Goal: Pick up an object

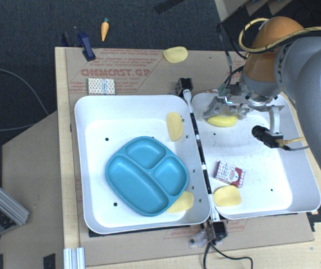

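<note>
Carrot-shaped toy (105, 29) and blue clip (85, 45) beyond the bins, on dark floor.

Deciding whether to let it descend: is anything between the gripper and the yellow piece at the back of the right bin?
Nothing visible does. The gripper sits directly over the yellow piece in the right bin. The red packet lies nearer the front, well apart.
</note>
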